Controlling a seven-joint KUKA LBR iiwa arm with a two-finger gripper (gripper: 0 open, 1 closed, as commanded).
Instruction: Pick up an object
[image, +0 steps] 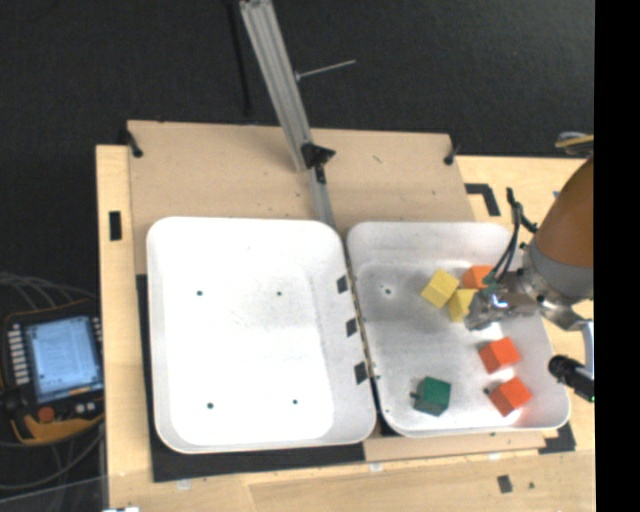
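The right bin (400, 250) holds several small blocks. A yellow block (438, 288) lies near its middle, and a second yellow block (460, 304) sits just to its right. An orange block (477, 275) lies behind them. My gripper (486, 306) hangs low over the bin, right against the second yellow block and just in front of that orange block. The gripper's metal body hides whatever lies directly under it. Two more orange blocks (498, 354) (510, 396) lie nearer the front right, and a green block (432, 395) sits at the front.
The left bin (250, 330) stands beside the right one, with a row of black clips (352, 325) along the shared edge. A slanted metal pole (285, 90) rises from behind the bins. A tablet-like pendant (60, 360) lies off the bench at the left.
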